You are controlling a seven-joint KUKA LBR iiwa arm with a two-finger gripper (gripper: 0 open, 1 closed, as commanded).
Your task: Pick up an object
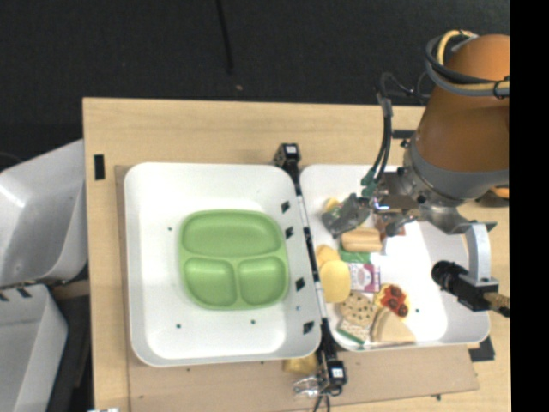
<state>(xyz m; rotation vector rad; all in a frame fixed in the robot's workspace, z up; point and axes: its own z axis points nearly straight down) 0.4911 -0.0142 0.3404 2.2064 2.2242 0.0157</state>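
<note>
Pale wooden bench (197, 127) carries two white bins. At frame right the arm (463, 118) leans over the right bin (429, 316), its gripper (364, 217) low among toy food (360, 273) crowded against the divider; whether it pinches anything is unclear. Left bin (154, 316) holds a green divided tray (233, 258) with open rim around.

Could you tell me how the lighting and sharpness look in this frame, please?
In the camera view, light is even and soft on the left bin, with mild glare whitening its floor around the green tray; the gripper and the food pile in the right bin look slightly blurred; the background beyond the bench falls into near-black.
</note>
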